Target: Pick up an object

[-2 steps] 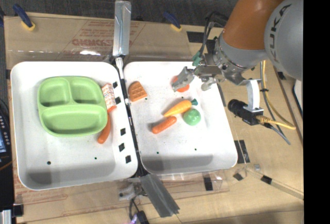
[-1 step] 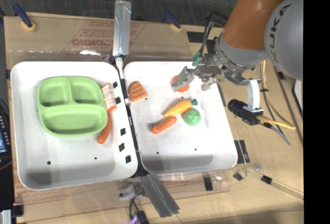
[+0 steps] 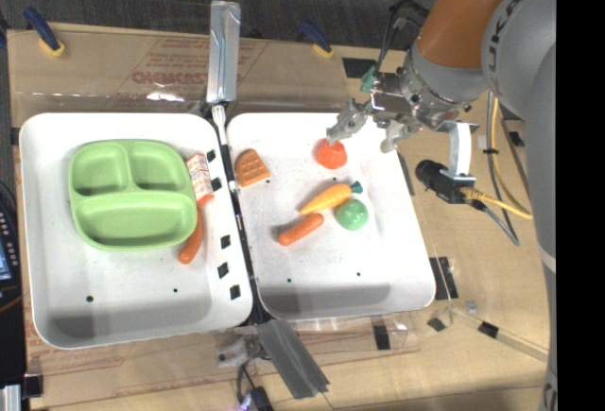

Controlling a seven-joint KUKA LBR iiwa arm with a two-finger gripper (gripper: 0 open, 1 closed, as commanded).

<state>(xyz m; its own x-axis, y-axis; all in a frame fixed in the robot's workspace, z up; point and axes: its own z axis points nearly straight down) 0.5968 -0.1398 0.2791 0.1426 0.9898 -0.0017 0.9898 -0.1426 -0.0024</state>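
Observation:
My gripper [image 3: 365, 130] hangs over the far right part of the right bin [image 3: 397, 282], open, with nothing between its fingers. One fingertip [image 3: 339, 127] sits just above a small red tomato-like piece [image 3: 331, 155]. Nearer the front lie an orange carrot [image 3: 326, 198], a green ball [image 3: 353, 215] touching the carrot's tip, and a red-orange sausage-shaped piece [image 3: 301, 230]. An orange bread-like piece [image 3: 251, 167] rests by the bin's left wall.
The left bin [image 3: 47, 305] holds a green divided plate [image 3: 130, 194], a small white and red packet [image 3: 198, 176] and another red-orange stick [image 3: 192, 244] beside the plate. A metal strip [image 3: 223, 50] stands at the back between the bins.

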